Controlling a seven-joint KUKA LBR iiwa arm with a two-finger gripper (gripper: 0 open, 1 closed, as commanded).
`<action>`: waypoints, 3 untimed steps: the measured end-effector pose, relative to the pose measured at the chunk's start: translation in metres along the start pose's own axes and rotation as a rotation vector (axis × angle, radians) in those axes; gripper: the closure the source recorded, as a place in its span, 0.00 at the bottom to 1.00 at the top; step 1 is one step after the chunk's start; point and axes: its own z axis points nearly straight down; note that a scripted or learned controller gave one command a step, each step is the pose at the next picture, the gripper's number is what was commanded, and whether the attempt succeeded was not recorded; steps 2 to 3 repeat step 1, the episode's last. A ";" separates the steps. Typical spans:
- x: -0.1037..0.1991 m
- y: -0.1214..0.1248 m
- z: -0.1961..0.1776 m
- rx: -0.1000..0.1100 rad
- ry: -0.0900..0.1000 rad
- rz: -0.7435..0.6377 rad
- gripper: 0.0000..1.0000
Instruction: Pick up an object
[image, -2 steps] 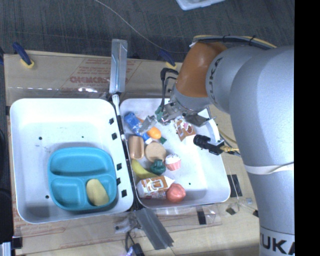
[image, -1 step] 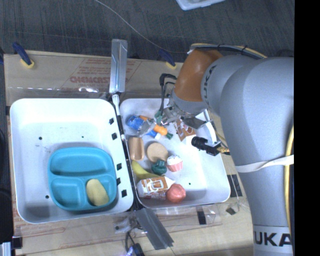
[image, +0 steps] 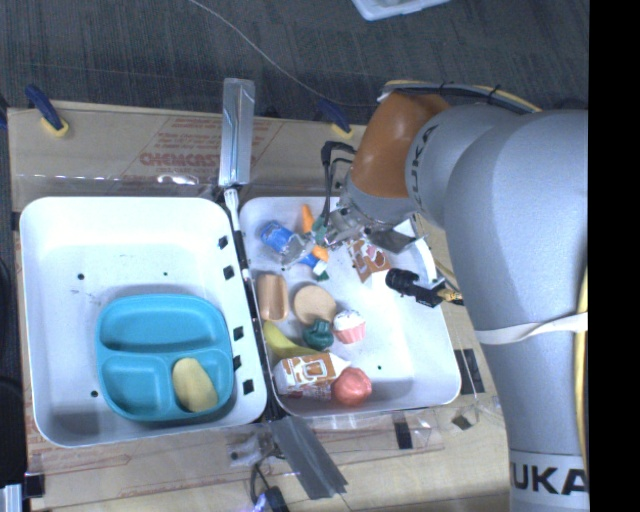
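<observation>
The right bin (image: 432, 352) holds several small objects. At its far end lie a blue crumpled item (image: 276, 238), an orange carrot (image: 307, 216) and a brown-and-white packet (image: 371, 260). My gripper (image: 330, 234) is low over that far end, between the blue item and the packet, right by a small orange and teal piece (image: 319, 256). The grey arm with its orange band (image: 392, 150) hides the bin's far right corner. Nothing is visibly lifted.
Nearer the front of the right bin are a sausage (image: 270, 296), a tan round (image: 314, 302), a green toy (image: 319, 334), a cupcake (image: 349, 325), a banana (image: 280, 340), a carton (image: 310, 372) and a red apple (image: 352, 386). The left bin (image: 60, 250) holds a blue divided plate (image: 150, 335) with a yellow item (image: 195, 385).
</observation>
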 end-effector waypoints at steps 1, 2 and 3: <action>0.070 0.038 -0.096 -0.011 -0.002 -0.052 1.00; 0.070 0.038 -0.096 -0.011 -0.002 -0.052 1.00; 0.070 0.038 -0.096 -0.011 -0.002 -0.052 1.00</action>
